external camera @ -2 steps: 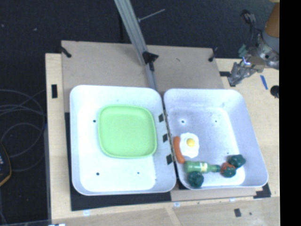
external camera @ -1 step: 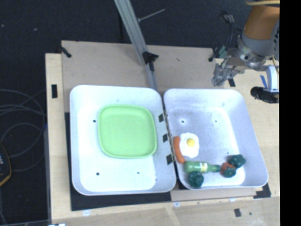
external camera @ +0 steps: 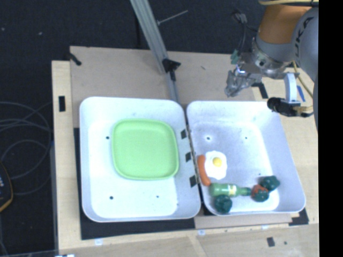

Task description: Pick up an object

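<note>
The right bin [external camera: 252, 119] holds a fried egg toy [external camera: 216, 164] with an orange carrot [external camera: 202, 170] along its left side. Near the front wall lie a green bottle [external camera: 229, 189], a dark green piece [external camera: 223, 203], and a green and red piece [external camera: 263, 189]. The left bin [external camera: 96, 122] holds a light green square plate [external camera: 144, 148]. My gripper [external camera: 235, 84] hangs above the bench just behind the right bin's back rim, well away from the toys. Nothing shows between its fingers.
A grey metal pole [external camera: 153, 33] slants from the top down to the gap between the bins. Bare tan bench [external camera: 118, 74] lies behind both bins. Cables [external camera: 21, 133] trail on the dark floor at left.
</note>
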Robot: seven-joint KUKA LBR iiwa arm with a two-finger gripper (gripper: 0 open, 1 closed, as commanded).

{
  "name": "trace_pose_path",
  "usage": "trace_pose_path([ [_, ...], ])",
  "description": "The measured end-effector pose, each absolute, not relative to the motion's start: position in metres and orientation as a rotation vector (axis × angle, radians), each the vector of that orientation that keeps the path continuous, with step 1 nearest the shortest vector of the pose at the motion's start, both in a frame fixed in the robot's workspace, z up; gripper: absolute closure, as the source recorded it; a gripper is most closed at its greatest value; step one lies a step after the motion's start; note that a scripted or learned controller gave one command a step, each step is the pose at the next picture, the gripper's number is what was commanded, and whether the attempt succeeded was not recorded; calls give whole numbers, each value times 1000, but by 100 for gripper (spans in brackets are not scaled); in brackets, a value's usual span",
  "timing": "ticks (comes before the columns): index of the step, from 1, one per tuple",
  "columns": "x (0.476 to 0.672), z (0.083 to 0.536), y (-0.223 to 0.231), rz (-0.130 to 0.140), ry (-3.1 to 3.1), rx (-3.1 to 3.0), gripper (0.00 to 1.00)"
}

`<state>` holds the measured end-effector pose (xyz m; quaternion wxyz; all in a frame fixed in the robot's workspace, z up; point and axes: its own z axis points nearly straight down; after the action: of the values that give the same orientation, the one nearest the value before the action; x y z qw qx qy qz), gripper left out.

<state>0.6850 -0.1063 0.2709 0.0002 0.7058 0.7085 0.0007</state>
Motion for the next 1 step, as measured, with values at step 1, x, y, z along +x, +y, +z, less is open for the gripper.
trace_pose_path([
  [1, 683, 275, -54, 3, 2225, 2217, 100],
])
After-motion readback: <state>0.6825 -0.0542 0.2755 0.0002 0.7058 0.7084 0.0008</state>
